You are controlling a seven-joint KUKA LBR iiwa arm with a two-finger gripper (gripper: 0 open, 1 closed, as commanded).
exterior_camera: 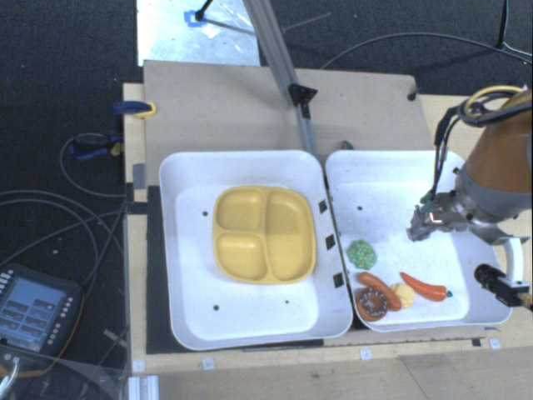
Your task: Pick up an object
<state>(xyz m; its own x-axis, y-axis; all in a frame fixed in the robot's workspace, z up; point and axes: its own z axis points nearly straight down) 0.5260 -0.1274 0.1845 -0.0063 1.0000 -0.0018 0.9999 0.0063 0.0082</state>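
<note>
Glossy brown donut [371, 304] beside smooth tapered carrot [424, 287]; metal claw [423, 222] above, grip state unclear.

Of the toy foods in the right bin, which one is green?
The round, bumpy green piece, lying highest in the cluster and closest to the divider between the bins. The others below it are brown, red, orange and yellow.

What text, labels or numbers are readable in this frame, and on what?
None are readable.
Handheld control pad at lower left: its screen shows rows of blue fields, too small and blurred to read.
Yellow divided plate, the two white bins, the toy food and the gripper: no markings visible.
</note>
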